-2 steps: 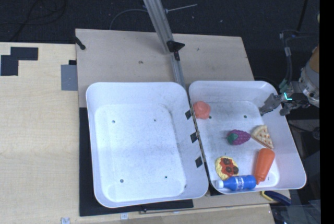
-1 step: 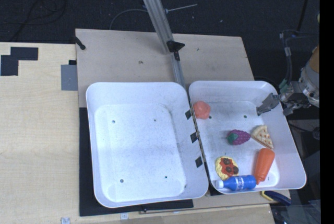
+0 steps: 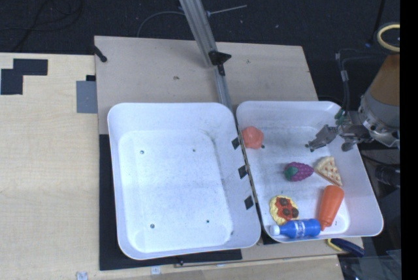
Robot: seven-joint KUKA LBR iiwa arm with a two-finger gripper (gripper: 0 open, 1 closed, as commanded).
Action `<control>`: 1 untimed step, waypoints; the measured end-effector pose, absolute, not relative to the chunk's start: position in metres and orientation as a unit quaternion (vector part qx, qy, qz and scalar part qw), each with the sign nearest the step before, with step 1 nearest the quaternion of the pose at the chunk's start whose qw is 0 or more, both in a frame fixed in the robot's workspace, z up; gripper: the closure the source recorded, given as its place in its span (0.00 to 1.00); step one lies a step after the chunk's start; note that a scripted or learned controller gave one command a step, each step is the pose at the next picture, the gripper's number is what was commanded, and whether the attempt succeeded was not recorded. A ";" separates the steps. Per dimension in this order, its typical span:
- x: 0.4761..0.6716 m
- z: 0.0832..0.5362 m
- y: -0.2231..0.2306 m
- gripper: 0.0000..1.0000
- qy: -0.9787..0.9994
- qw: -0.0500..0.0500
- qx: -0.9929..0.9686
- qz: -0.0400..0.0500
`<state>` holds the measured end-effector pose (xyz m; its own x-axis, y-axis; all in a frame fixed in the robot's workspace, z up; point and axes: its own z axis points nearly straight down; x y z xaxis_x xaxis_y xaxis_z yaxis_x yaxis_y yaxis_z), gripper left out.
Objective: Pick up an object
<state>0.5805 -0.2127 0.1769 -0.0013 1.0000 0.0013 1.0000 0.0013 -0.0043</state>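
Hand (image 3: pixel 328 137) hovered open and empty over the right bin (image 3: pixel 297 114); descending there, it risked closing beside the pizza slice (image 3: pixel 328 170).

Gripper (image 3: pixel 324 139) over right bin (image 3: pixel 307 119), nothing between its fingers; waffle wedge (image 3: pixel 328 171) just below it, purple grapes (image 3: pixel 298 171) lower-left, carrot (image 3: pixel 330 205), pizza toy (image 3: pixel 284 208), blue bottle (image 3: pixel 297 229) farther below, pink ball (image 3: pixel 252 137) to its left.
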 end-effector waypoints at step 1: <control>0.579 0.123 -0.202 0.00 -0.707 0.002 -0.707 0.001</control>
